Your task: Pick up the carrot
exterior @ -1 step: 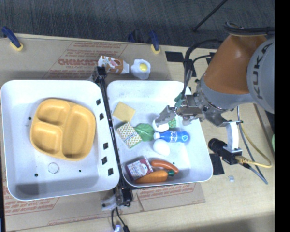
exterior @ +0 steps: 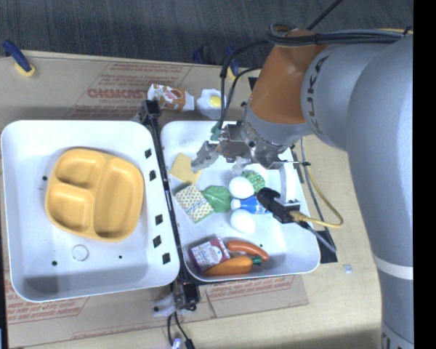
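Observation:
The carrot point(exterior: 230, 266) is orange with a green end at its right. It lies along the near wall of the right bin point(exterior: 305, 257), just below a red sausage-like piece point(exterior: 247, 249). My gripper point(exterior: 221, 155) hangs over the far half of that bin, above a yellow cheese wedge point(exterior: 183, 168) and well away from the carrot. Nothing shows in the gripper. The wrist and its orange band cover the bin's far right corner.
The right bin also holds a chequered packet point(exterior: 194, 202), a green leafy item point(exterior: 218, 197), two white eggs point(exterior: 240, 187), a blue piece point(exterior: 254, 206) and a red packet point(exterior: 209, 253). The left bin point(exterior: 29, 267) bears a yellow divided plate point(exterior: 94, 193). A small carton point(exterior: 167, 97) lies beyond the bins.

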